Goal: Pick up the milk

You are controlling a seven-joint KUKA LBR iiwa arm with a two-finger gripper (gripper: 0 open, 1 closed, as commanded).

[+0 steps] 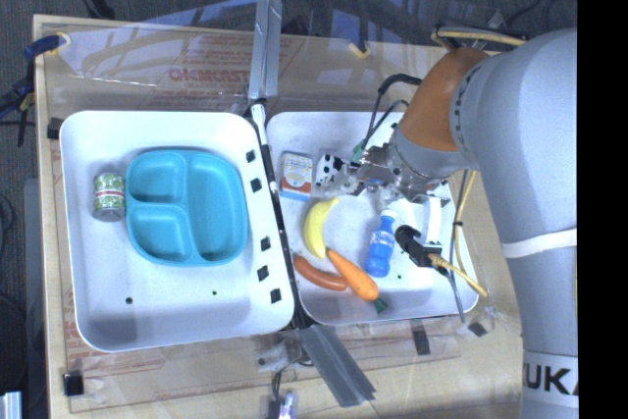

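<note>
A: Operator, check the right bin (432,294). What's at its near edge?
B: A carrot (353,276) and sausage (319,273); behind them a banana (316,225) and bottle (381,246).
A: The milk?
B: The milk (330,172) sits at the far side, beside a small carton (296,174).
A: The tool?
B: The tool (365,170) hangs just right of the milk; you cannot tell its spread.

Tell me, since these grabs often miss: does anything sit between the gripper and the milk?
Nothing visible does. The gripper is in the right bin, right beside the milk carton, with no object between them. The small box lies on the carton's far side, and the banana lies below it.
</note>
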